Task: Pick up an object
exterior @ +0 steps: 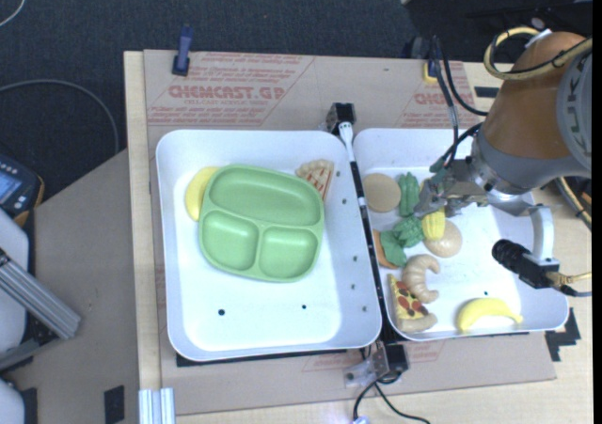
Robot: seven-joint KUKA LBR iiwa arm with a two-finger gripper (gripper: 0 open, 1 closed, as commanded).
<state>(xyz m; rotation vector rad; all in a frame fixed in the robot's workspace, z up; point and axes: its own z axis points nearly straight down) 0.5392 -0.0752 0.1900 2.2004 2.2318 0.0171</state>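
My gripper point(435, 198) reaches down into the right bin point(527, 253) from the right, its tip right above a small corn cob point(434, 224) and beside a green leafy piece point(409, 195). Around it lie a tan round bun point(382, 192), a green vegetable piece point(404, 233), a pale egg-like lump point(446, 243), a croissant point(420, 269), a pizza slice point(410, 304) and a yellow banana point(487, 314). The view shows nothing lifted off the bin floor.
The left bin point(273, 319) holds a green divided plate point(261, 222), a yellow piece point(196, 192) tucked at the plate's left edge and a waffle-like wedge point(317, 175) at its upper right. A black part of the arm point(520, 262) hangs over the right bin.
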